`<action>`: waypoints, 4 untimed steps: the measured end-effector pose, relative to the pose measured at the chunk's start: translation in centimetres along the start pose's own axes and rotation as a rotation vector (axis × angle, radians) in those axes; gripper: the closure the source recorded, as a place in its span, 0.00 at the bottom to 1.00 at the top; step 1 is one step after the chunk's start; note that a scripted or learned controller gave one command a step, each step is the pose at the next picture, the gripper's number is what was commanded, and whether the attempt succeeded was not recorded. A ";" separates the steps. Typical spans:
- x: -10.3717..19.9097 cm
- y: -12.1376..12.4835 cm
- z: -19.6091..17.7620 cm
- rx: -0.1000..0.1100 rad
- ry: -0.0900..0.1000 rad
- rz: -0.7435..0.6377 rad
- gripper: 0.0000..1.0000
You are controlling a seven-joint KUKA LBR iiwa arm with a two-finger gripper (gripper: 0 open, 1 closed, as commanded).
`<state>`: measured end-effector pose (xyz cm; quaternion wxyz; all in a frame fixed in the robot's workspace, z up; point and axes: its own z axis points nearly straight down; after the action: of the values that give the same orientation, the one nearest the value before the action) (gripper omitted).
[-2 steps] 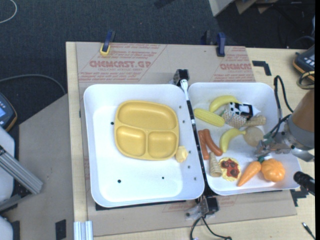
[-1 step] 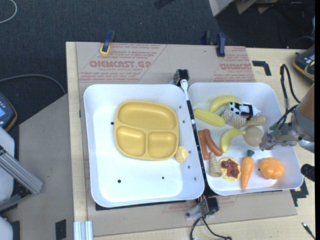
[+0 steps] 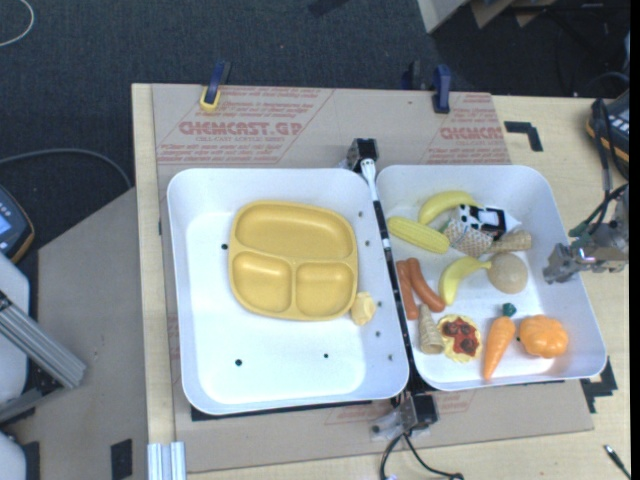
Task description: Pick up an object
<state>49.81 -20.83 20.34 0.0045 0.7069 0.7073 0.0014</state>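
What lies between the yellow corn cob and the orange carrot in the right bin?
In the camera view, a small yellow banana lies between the yellow corn cob and the orange carrot in the right white bin.

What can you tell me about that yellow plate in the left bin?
The yellow plate looks like smooth plastic, rounded-rectangular, with three sections: one wide across the top, two smaller below. It lies flat and upright in the left bin, toward its upper right. A small pale yellow piece rests against its lower right corner.

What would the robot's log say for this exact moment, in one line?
gripper: right bin edge, holding nothing | toy food: in right bin | yellow tray: left bin
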 end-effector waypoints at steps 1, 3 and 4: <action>-0.1 0.1 -2.3 0.003 0.001 -0.001 1.00; 10.4 4.3 -1.7 0.007 0.005 -0.005 1.00; 15.7 7.1 -1.1 0.005 0.005 -0.006 1.00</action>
<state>56.85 -5.08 21.46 0.0013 0.7048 0.7094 0.0014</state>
